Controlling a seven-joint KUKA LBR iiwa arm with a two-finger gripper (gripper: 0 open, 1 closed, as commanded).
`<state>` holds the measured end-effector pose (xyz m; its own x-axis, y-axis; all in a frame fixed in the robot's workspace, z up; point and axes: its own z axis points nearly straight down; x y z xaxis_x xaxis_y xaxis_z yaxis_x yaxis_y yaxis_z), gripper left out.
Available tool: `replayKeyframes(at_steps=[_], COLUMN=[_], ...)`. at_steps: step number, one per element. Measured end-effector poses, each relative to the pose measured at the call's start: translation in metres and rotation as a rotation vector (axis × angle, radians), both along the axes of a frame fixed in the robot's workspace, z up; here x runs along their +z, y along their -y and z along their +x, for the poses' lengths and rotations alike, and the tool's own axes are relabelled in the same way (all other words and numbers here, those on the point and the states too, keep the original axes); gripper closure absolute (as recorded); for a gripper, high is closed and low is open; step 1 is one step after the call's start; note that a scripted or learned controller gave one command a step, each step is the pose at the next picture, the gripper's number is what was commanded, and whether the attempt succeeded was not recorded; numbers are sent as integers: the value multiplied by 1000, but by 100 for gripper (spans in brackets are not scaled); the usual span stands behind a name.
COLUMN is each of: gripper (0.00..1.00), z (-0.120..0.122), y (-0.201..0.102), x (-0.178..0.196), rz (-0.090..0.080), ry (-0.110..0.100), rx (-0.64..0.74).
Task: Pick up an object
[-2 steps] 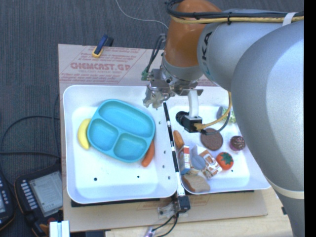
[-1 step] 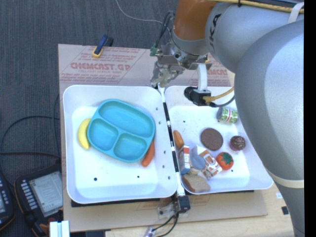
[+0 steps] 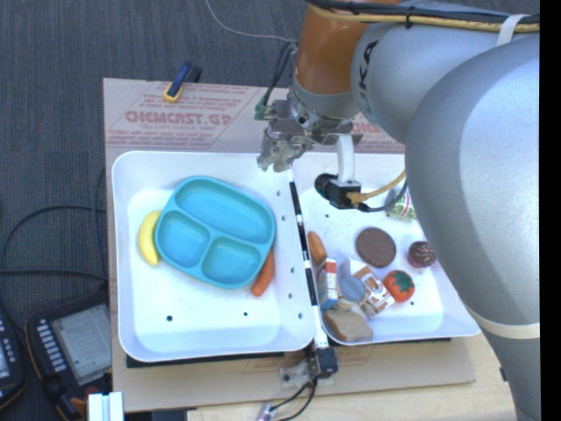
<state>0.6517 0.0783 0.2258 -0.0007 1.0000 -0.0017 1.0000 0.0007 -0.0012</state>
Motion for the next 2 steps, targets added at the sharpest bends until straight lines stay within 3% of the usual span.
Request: replayKeyframes(at_steps=[1, 2], gripper=[100, 100], z=[-43, 9], y=[-8, -60], x=[-5, 16], rz=[0, 1], ry=[0, 2], rx=[-1, 1])
